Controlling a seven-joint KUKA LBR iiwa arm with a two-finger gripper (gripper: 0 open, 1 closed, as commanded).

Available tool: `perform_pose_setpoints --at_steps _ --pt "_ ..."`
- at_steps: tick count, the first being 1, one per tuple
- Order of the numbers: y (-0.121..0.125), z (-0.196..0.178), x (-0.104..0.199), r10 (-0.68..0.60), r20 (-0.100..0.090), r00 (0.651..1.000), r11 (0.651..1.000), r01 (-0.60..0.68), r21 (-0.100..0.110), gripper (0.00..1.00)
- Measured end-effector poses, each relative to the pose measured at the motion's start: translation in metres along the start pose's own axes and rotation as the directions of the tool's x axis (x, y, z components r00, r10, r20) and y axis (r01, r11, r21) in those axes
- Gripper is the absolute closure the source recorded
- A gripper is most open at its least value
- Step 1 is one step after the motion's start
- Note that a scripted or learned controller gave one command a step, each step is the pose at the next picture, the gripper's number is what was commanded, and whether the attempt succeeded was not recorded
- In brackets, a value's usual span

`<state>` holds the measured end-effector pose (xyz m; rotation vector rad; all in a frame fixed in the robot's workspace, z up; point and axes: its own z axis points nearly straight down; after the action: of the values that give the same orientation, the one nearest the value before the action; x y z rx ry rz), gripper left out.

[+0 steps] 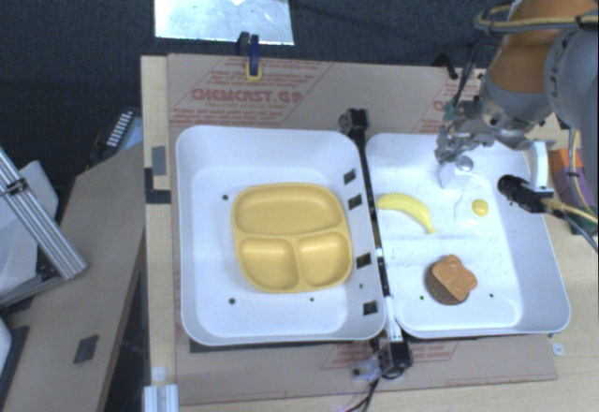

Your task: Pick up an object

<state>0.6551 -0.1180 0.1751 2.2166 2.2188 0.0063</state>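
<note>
The right bin [524,307] holds a yellow banana [405,210] near its left side, a small yellow ball-like piece [480,207] to the banana's right, and a brown round cookie-like object [451,280] toward the front. My gripper [454,155] hangs over the back of the right bin, behind and above the small yellow piece. Nothing shows between its fingers. The left bin [201,213] holds a yellow divided plate [285,237] with three compartments.
A black divider with clips [365,213] runs between the two bins. The grey arm with its orange band [547,17] reaches in at the upper right, and cables trail by the right bin's edge [524,195]. Brown cardboard lies under the bins.
</note>
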Motion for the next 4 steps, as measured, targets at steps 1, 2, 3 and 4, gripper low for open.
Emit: perform_pose_setpoints --at_steps 1,2,3,4 --pt "-0.007 -0.054 -0.005 0.001 0.001 1.0 1.0 -0.001 -0.001 1.0" --pt "-0.006 -0.073 -0.005 -0.002 -0.001 1.0 1.0 0.002 0.003 1.0" --pt "-0.029 -0.061 0.045 -0.007 -0.002 1.0 1.0 0.007 0.007 1.0" --pt "-0.052 -0.06 0.104 -0.009 -0.003 1.0 1.0 0.009 0.007 1.0"
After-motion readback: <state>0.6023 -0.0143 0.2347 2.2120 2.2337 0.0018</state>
